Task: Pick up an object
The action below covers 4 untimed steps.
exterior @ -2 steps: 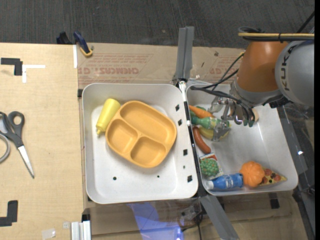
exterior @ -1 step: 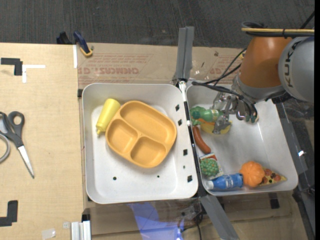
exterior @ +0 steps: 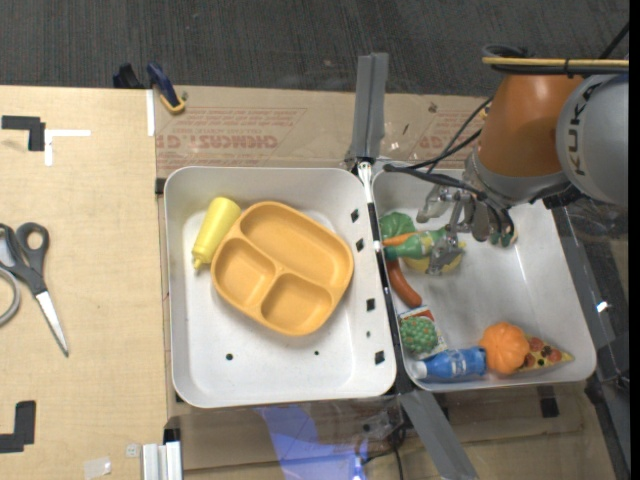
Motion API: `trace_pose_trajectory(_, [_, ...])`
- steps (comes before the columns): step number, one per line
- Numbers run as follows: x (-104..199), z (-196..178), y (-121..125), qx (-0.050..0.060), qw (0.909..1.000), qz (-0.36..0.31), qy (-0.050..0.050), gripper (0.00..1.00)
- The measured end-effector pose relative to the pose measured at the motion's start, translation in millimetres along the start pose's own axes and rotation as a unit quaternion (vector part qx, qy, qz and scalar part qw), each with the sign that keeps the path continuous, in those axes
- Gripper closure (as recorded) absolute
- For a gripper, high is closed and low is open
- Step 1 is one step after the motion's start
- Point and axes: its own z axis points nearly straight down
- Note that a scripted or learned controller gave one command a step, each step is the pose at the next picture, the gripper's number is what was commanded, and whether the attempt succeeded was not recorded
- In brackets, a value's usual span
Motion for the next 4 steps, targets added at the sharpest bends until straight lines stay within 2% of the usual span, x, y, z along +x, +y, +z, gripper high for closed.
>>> trace_pose_trajectory(1, [-8,-22,1,0.0,0.9999,-0.001,-0.012,1.0])
trace_pose_trajectory(2, [1,-9,-25,-0.001,0.9885,-0.151,-0.005,1.0])
trace_pose_trajectory(3, [-44,-5,-25,0.0,0.9899,-0.141,-0.011,1.0])
trace_pose_trajectory(4, [-46,-17,-25,0.0,0.99,-0.14,-0.015,1.0])
